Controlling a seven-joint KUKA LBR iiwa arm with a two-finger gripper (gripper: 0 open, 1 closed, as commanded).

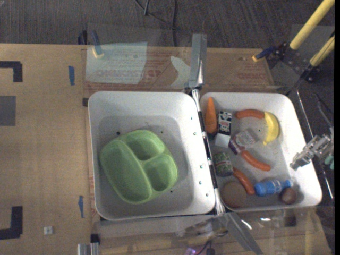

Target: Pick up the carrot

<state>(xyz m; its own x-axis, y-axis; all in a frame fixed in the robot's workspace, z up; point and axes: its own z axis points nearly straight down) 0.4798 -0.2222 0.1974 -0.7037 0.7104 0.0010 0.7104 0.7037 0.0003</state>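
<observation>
Camera view, left to right: one green divided plate (139,166) in left bin (106,105); carrot (211,116) upright at right bin's (297,110) upper-left wall, light, stiff, likely smooth, best pinched mid-length across its thickness. Also three sausages, one banana (271,127), one bottle (272,186); gripper (312,153) at right rim, finger state unreadable.

No legible text for you here. Faint reddish print on clear sheet (119,68) at table's (42,142) far side, too blurred to read. Small carton (225,122) and can (223,163) in right bin (305,142) carry labels, also unreadable.
</observation>
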